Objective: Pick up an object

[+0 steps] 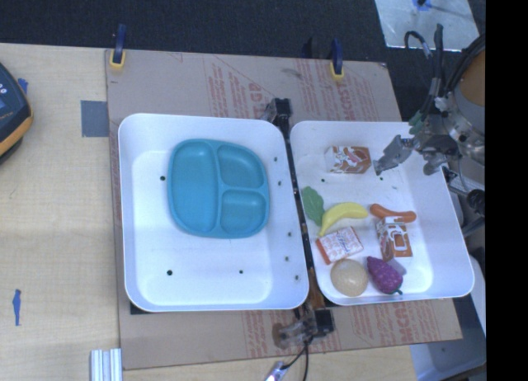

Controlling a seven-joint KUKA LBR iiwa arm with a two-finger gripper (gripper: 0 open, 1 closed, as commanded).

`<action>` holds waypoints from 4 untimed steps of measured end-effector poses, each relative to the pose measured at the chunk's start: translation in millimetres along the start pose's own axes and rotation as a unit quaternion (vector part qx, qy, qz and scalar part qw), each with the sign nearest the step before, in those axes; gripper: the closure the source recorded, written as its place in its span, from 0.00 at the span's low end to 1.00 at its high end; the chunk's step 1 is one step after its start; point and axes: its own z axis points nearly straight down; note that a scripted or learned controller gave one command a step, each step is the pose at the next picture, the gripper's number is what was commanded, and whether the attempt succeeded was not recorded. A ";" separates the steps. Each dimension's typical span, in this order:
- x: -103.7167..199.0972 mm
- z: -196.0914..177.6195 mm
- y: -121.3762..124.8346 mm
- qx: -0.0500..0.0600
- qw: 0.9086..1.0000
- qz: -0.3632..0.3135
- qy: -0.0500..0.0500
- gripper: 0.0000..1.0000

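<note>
Camera view looks down on 2 white bins, and the right bin serves as landmark. Inside it, near its middle, lies a yellow banana, curved and smooth, with a green leaf-shaped piece just left of it and an orange carrot to its right. Toward the bin's near edge sit a pale egg-like ball and a purple grape bunch. At the bin's far right corner hangs the gripper, its 2 fingers spread with nothing between them, probably; the wrist behind is partly cut off. The left bin holds a blue divided plate.
</note>
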 end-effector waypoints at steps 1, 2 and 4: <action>-39.8 130.6 11.4 0.001 1.000 0.000 0.000 0.00; -15.3 173.5 41.6 -0.001 1.000 -0.001 -0.001 0.00; -18.5 172.5 96.2 0.007 1.000 0.001 0.003 0.00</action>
